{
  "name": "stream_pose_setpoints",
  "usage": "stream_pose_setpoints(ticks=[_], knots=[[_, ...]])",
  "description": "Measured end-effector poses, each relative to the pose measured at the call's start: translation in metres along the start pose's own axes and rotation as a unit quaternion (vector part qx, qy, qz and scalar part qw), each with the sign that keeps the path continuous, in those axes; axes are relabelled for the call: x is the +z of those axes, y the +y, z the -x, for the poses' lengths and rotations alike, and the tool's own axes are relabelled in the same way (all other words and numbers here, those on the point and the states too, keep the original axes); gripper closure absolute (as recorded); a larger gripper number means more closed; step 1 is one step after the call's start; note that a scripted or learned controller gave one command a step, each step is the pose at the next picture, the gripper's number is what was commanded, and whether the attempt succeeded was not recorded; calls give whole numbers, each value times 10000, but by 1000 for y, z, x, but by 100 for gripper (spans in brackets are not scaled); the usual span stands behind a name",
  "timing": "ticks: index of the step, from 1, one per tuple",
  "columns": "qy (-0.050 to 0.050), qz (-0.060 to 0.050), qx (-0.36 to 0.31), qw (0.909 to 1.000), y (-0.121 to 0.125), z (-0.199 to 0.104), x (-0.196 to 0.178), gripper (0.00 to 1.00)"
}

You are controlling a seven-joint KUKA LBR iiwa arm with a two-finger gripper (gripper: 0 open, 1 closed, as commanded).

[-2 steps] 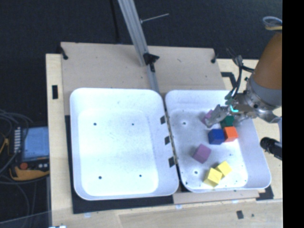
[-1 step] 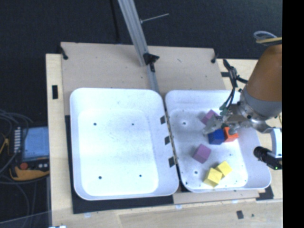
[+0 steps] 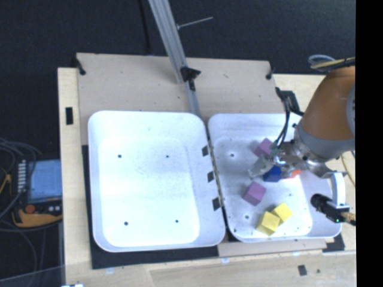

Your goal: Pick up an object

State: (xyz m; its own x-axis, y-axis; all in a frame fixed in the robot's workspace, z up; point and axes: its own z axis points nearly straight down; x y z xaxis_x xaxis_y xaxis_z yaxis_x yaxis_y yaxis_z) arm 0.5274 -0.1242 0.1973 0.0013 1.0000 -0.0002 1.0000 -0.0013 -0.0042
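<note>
Below, 2 white bins (image 3: 149,121) sit on a wooden bench (image 3: 131,76).

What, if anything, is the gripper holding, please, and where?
It cannot be told: the gripper sits over a small blue block, but no grasp is visible.

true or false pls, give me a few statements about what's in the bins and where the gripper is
1. All the blocks lie in the right bin. True.
2. Two yellow blocks sit near that bin's front edge. True.
3. The gripper hangs over the left bin. False: it is over the right bin, by the blue block.
4. There are three purple blocks. False: two, the upper purple block and the lower purple block.
</note>
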Motion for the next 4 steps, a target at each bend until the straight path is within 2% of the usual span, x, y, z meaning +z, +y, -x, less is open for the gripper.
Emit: stream_pose_setpoints(ticks=[1,2,3,4], knots=[[1,0,6,10000,6,-2,45,0],[-11,47,37,10000,8,0,31,100],[-11,60,-19,10000,14,4,-32,100],[-4,32,-21,10000,15,6,-40,100]])
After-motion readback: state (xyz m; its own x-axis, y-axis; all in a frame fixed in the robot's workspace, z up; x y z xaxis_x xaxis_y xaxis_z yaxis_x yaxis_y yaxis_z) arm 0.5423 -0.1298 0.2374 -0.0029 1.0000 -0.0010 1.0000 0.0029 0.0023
